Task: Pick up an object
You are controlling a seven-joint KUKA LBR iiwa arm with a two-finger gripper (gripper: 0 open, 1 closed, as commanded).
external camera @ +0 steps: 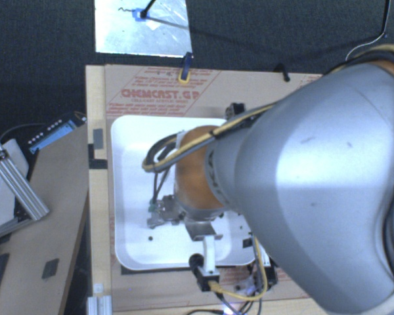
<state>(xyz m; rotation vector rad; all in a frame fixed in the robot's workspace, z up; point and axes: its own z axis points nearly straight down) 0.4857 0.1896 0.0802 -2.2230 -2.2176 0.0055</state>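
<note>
Arm reaches down into left bin; gripper sits near its centre. No graspable object discernible beneath; jaw state cannot be told.

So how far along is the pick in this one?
Done: the arm has reached over the left white bin, its orange band low above the bin floor. In hand: the descent or grasp attempt, with the wrist hardware near the floor. Left: the pick itself. No object is visible between the fingers, and the arm's bulk hides much of the bin, so a grasp cannot be confirmed.
</note>
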